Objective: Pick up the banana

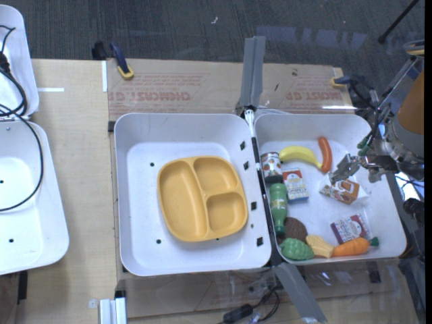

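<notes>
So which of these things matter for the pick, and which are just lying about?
Job:
curved yellow plastic banana
two-finger tool

Lying about:
yellow three-compartment plate
red-orange sausage
green bottle
orange carrot
small red-and-white box

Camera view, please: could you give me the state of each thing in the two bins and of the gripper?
banana: lying free in the right bin, ungrasped
hot dog: lying beside the banana
green bottle: lying on its side
carrot: lying flat
yellow tray: upright in the left bin, compartments bare
gripper: above the right bin, holding nothing
</notes>
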`<state>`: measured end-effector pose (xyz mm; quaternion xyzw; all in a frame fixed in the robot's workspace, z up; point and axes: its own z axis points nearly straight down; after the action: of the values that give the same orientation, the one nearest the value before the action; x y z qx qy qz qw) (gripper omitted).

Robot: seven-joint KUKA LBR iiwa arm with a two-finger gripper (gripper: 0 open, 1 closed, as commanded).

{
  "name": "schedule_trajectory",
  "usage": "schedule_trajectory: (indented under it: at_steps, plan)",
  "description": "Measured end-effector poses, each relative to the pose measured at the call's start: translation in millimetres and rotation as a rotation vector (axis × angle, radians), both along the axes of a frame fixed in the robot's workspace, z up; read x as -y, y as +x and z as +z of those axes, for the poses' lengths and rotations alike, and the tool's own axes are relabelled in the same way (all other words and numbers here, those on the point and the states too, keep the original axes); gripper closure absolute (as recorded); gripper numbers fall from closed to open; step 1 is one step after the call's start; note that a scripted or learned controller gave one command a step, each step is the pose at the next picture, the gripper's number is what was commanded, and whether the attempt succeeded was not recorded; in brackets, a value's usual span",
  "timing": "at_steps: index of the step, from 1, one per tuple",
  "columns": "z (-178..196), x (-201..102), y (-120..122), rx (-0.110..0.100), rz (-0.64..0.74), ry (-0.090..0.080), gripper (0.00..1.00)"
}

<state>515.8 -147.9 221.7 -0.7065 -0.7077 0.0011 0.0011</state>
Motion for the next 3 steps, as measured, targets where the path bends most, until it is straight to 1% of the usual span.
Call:
schedule_trajectory:
  at_steps: [1,2,3]
  plan:
    - [-52,-17,66,0.002,-0.028,-0.001,0.0]
    - [-129,-42,103,0.003,0.144,-0.007,0.0]
    - [-120,-43,104,0.005,0.142,-0.005,1.0]
